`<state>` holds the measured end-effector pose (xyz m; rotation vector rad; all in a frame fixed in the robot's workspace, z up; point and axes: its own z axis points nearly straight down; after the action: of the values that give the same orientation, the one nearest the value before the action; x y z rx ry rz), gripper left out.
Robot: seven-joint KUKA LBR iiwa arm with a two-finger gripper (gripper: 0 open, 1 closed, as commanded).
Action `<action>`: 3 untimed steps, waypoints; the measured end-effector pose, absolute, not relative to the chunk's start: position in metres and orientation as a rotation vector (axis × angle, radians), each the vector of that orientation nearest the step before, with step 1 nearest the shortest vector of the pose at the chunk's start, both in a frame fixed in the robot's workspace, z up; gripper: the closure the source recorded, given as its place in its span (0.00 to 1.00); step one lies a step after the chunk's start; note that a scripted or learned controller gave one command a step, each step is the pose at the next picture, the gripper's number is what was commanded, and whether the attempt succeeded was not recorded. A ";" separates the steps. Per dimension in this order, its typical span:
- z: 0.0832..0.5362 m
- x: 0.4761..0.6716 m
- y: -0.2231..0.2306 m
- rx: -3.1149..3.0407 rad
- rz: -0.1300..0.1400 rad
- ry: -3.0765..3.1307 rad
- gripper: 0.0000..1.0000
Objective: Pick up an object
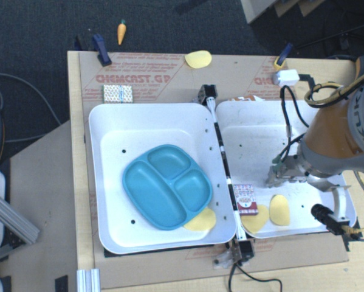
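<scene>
- The fingers of the gripper are pointing down into the right bin, just above its floor; the camera's angle and the dark wrist hardware are hiding their spread, so whether they are parted or closed cannot be told, and nothing is showing between them.
- Candidate objects are lying in the right bin's near corner: a yellow lemon-shaped piece just below the gripper, a flatter yellow piece touching it on the left, and a small red-and-white carton resting against the bin's left wall.
- These three are crowding the corner, probably having slid against the walls; a descent there is risking contact with the rim or a neighbouring piece.
- The arm is reaching in from the right, its orange band above the wrist, with the wrist bending downward so that the gripper is hanging nearly vertical over the bin floor, apart from all three objects.
- The left bin is holding a blue divided plate, tilted, with a yellow piece tucked under its near edge.
- On the tabletop behind the bins, a yellow disc and a patterned packet are lying well apart.
</scene>
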<state>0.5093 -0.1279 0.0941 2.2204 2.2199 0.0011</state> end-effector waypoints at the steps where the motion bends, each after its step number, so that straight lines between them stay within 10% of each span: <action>1: 0.185 0.588 -0.062 2.219 0.002 2.223 1.00; 2: 0.185 0.587 -0.063 2.220 -0.001 2.223 0.00; 3: 0.164 0.666 -0.155 2.221 -0.001 2.219 0.00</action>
<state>0.6662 -0.1547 0.1641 2.2206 2.2190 -0.0015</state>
